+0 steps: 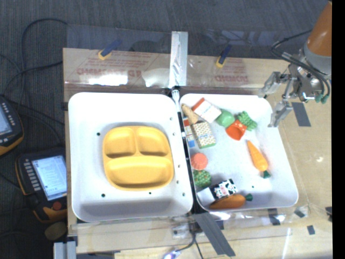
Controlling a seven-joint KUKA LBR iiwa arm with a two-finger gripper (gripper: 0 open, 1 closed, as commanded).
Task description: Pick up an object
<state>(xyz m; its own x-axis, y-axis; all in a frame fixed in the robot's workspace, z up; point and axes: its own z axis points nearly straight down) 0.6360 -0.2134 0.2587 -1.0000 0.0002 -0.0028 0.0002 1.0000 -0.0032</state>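
The right bin (283, 169) holds several toy foods: an orange carrot (257, 156), a second carrot (230, 200) at the front, a green and red vegetable (235, 124), a small box (207, 111), a patterned carton (202, 134), a black-and-white cow block (223, 188), a pink disc (199, 160) and a green piece (201, 177). My gripper (283, 97) hangs over the bin's far right corner, above the rim and apart from all the toys. Its fingers (277, 114) are spread, and nothing sits between them.
The left bin (86, 112) holds a yellow divided tray (138, 156). A tablet (46, 174) and cables lie left of the bench. Clear plastic sheeting and clips run along the back edge.
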